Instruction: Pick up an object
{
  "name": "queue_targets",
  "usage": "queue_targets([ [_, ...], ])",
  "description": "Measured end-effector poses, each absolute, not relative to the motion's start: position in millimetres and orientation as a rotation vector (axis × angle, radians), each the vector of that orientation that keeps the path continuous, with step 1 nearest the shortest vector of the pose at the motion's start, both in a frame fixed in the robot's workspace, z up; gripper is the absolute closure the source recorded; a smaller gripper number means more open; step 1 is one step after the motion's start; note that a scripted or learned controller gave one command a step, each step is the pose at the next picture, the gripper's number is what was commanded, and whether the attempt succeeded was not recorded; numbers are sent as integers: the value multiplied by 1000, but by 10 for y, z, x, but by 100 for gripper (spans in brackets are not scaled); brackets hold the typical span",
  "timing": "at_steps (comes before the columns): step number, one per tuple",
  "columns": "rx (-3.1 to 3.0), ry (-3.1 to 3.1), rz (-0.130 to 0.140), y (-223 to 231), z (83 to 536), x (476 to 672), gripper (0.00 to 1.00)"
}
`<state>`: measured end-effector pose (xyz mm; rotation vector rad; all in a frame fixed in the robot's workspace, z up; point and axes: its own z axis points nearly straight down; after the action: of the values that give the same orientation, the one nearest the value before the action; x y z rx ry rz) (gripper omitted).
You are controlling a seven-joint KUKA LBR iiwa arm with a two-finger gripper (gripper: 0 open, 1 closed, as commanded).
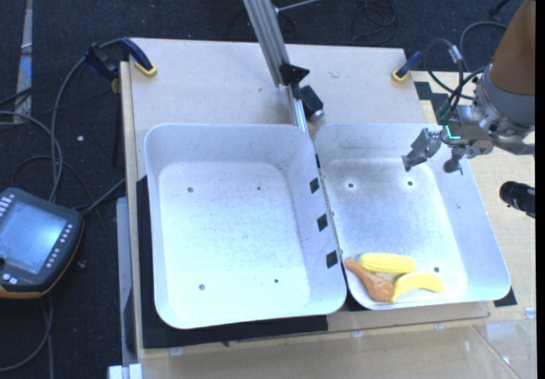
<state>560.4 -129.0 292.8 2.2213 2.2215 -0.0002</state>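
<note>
Claw: gripper (434, 152) sits above the upper right part of the right bin, at the end of the arm that reaches in from the right; two dark fingers (418, 152) point down and to the left, spread a little apart, with nothing between them.
Arm: grey wrist (502, 113) with an orange band (519, 45) above it, cables looping around it.
Right bin: shallow white bin (477, 224), speckled floor, touching the left bin along its left wall.
Objects: three pieces cluster in the near corner of the right bin, well apart from the claw; a yellow corn-like piece (387, 262) lies on top, a yellow banana-like piece (419, 284) lies just beside it to the right, and an orange piece (373, 280) lies at the left, touching the other two.
Left bin: white bin (226, 224), speckled floor.
Bench: pale board (221, 83) with yellow clamps at its far corners.
Pole: slanted metal rail (264, 20) runs down to the seam between the bins.
Floor: handheld pendant (34, 237) with a screen lies at the left, amid cables.
</note>
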Motion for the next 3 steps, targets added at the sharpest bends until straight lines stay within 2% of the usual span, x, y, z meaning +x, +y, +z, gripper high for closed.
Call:
queue_targets([
  [1, 2221, 2222, 0, -1290, 2928, 5604, 0],
  [3, 2224, 2224, -5, -1339, 1911, 5422, 0],
])
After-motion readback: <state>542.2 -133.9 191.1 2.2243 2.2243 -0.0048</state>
